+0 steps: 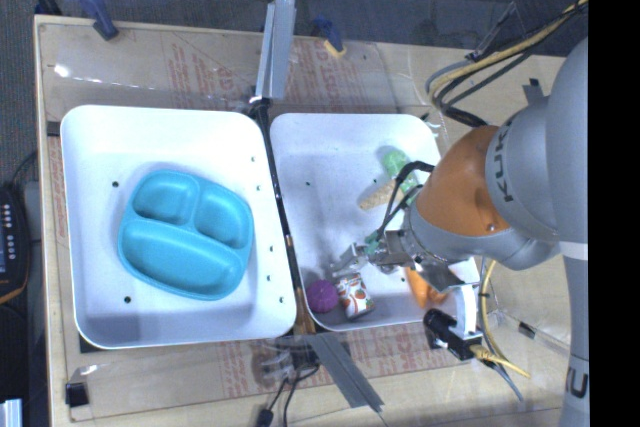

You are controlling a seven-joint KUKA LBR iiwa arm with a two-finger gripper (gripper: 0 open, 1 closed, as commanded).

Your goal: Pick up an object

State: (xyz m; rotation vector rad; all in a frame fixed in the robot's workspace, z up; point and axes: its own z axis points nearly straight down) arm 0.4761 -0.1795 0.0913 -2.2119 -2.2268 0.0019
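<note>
We find the left shallow white bin (90, 215) holding a blue three-compartment plastic tray (186, 233). The right shallow white bin (320, 165) holds a purple ball (322, 295), a small red-and-white can (354, 298) touching it, a green item (395, 160) and a tan stick (376, 195). The gripper (350, 262) hangs just above the can; its grip we cannot tell.

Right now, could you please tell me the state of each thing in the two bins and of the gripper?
Blue divided tray: lying flat in the left bin, compartments bare.
Purple ball: resting in the right bin, near its front edge.
Small can: lying beside the purple ball.
Green item: lying near the arm.
Gripper: low in the right bin, above the small can.
</note>
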